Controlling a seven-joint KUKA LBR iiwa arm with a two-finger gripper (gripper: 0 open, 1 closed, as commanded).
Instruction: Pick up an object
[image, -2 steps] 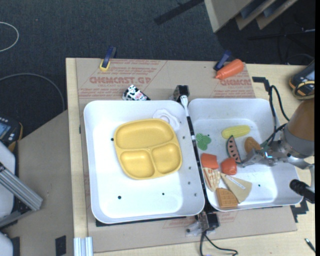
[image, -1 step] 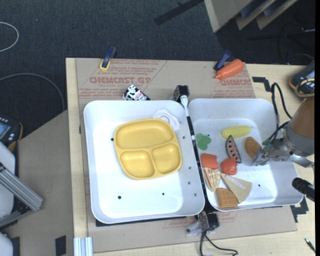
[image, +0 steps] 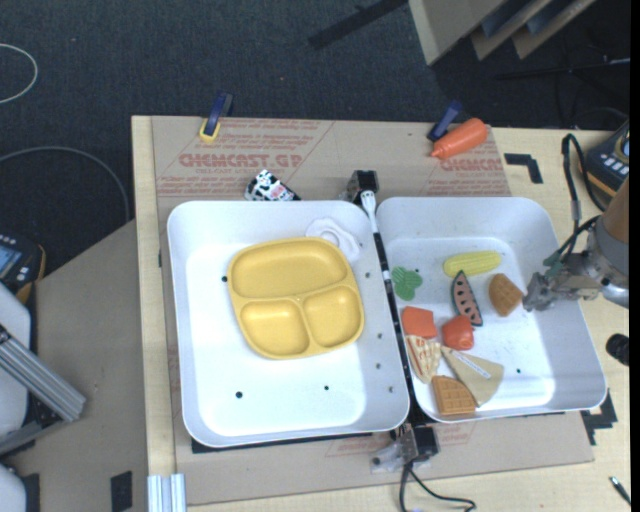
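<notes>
Camera view has our gripper (image: 535, 292) low over the right bin (image: 530, 215), at the frame's right edge, just beside a brown bread-like piece (image: 505, 294). We honestly can't tell how the hand is set (too small and blurry). Left bin (image: 190, 330) holds a yellow divided plate (image: 295, 295); corn (image: 472, 263) and a watermelon slice (image: 466, 298) lie nearby.
</notes>
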